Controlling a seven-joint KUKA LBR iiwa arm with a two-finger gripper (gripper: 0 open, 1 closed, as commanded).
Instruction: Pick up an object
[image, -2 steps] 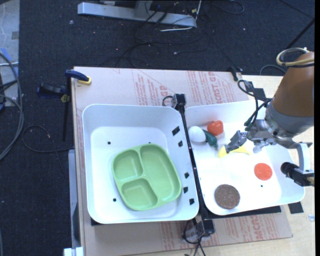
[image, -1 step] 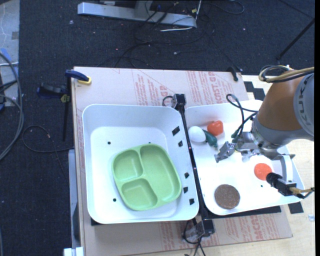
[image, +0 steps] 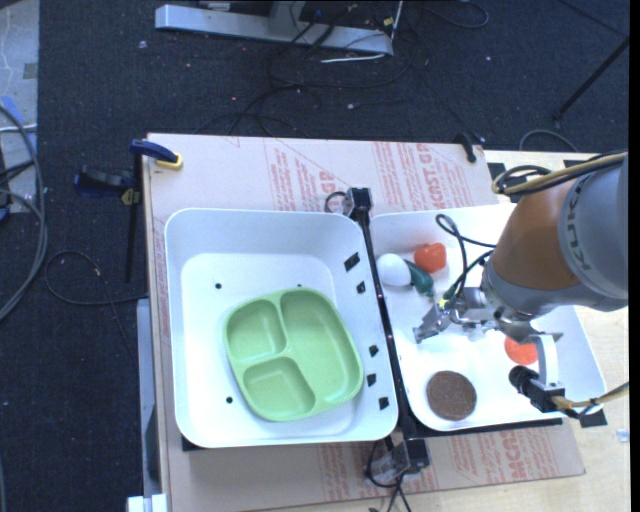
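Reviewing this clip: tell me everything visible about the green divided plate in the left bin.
The green divided plate is pale green and looks like smooth moulded plastic. It is a rounded square with three compartments: two side by side towards the far edge, one wider one nearer the camera. It lies flat and right side up on the floor of the left bin, turned slightly askew to the bin's walls, in the near right part. Its compartments hold nothing, and only the bin floor touches it.

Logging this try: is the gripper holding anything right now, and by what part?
Nothing visibly held: the gripper hangs over bare floor of the right bin, apart from the white egg.
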